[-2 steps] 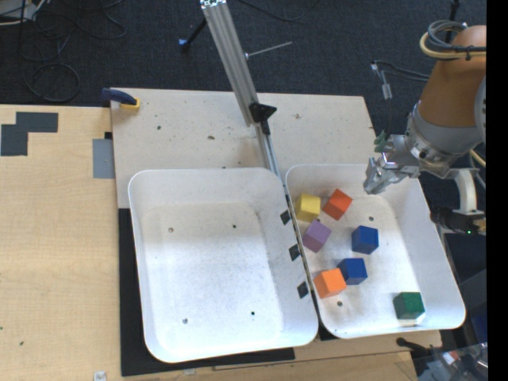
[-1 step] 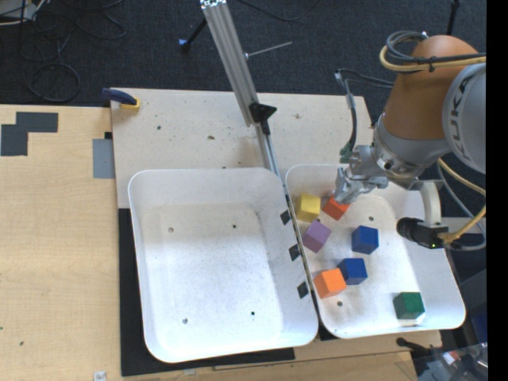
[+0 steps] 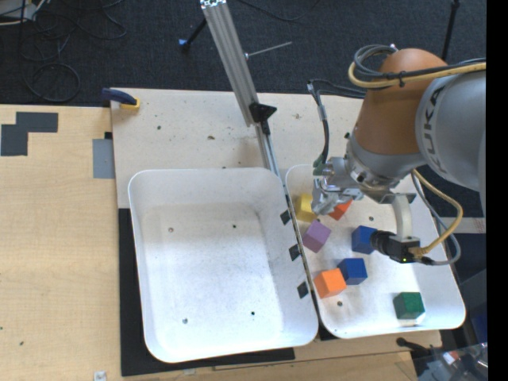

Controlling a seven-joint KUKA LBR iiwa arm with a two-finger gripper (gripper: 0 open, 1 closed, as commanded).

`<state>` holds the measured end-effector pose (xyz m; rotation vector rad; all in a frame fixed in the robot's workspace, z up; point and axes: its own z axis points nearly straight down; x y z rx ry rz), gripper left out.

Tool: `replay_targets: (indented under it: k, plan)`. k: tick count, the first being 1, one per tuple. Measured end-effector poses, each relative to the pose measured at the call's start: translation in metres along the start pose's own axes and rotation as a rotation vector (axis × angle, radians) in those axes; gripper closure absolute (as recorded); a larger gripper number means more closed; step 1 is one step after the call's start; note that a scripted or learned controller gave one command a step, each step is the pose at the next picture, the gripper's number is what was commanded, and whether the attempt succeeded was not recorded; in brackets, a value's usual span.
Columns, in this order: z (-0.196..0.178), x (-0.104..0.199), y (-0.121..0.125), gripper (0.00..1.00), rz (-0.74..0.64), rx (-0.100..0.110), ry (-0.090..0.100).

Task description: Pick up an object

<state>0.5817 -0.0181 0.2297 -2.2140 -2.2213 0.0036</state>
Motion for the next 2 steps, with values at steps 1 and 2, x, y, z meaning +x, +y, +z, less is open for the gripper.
replay_targets:
  k: [1, 2]
  plan:
    - [-0.008, 0.055, -0.011, 1.00, -0.003, -0.001, 0.001]
    - [-0.001, 0.112, -0.022, 1.00, -0.002, 0.000, 0.000]
